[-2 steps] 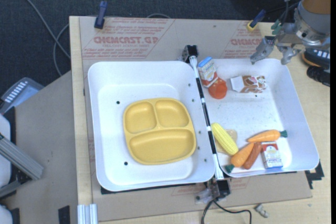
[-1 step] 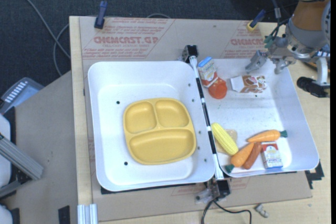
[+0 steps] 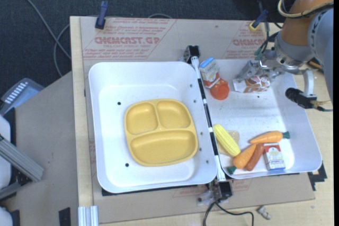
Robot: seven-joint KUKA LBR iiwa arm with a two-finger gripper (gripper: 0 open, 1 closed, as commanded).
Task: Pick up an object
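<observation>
The left bin (image 3: 100, 114) holds a yellow divided tray (image 3: 160, 131), which lies flat near the bin's centre with two small compartments toward the far side and one long compartment toward the near side; a blue clamp (image 3: 101, 14) sits on the bench board (image 3: 159, 39) beyond the left bin's far left corner. The right bin (image 3: 302, 129) adjoins the left bin along a shared centre edge; at its far left corner a small carton (image 3: 209, 71) stands beside a round red-orange item (image 3: 220, 90), the two touching or nearly so; at the near left an ear of toy corn (image 3: 226, 139) lies at a slant close to the centre edge; just right of it a toy carrot (image 3: 243, 156) lies touching a reddish sausage-shaped item (image 3: 255, 156); a second carrot (image 3: 269, 137) with a green tip lies across above them; a small red and white packet (image 3: 274, 159) lies flat just beside the sausage-shaped item, near the bin's near edge. The gripper (image 3: 255, 72) is positioned over the far part of the right bin, directly above a crumpled white and red-brown wrapper (image 3: 258, 83); whether it is released, clenched or grasping cannot be determined; the grey arm (image 3: 307, 34) enters from the right.
</observation>
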